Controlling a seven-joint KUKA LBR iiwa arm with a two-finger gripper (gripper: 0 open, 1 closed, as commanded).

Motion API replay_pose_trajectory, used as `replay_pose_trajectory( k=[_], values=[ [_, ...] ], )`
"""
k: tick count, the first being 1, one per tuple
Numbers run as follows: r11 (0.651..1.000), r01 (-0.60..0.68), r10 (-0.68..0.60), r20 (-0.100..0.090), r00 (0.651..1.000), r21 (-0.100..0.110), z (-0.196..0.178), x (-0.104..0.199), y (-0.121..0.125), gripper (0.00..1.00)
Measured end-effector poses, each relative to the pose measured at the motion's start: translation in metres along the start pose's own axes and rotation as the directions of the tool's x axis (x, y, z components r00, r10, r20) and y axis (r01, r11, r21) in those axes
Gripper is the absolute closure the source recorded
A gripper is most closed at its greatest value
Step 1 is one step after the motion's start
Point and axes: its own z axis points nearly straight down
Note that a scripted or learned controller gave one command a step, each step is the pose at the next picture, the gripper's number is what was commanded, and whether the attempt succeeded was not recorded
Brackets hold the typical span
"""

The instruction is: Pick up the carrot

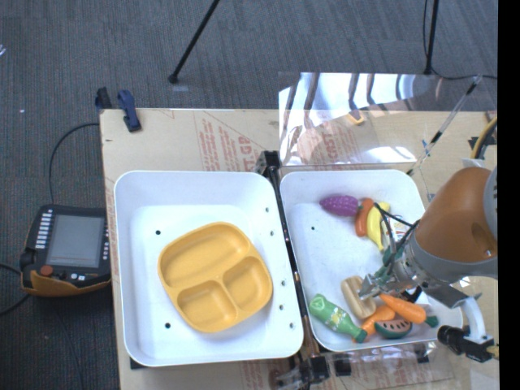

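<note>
The arm [467, 218] is seen entering from the right edge of the view, in its lower half; its orange band fills a broad rounded area, with a grey section below and to the right of it; the wrist is angled downward and toward the left; the end effector [380, 283] is carried low at the tip of the wrist, pointing down and left; thin cables are seen running along the wrist toward it; the state of the end effector cannot be made out, as it is small and partly hidden by the wrist.
</note>
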Motion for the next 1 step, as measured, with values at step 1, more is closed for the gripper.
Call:
replay_pose_trajectory(
  k=[1],
  values=[
    [1.0, -0.01, 0.01, -0.004, 1.0, 0.003, -0.0079, -0.0005, -0.0007, 1.0]
  ],
)
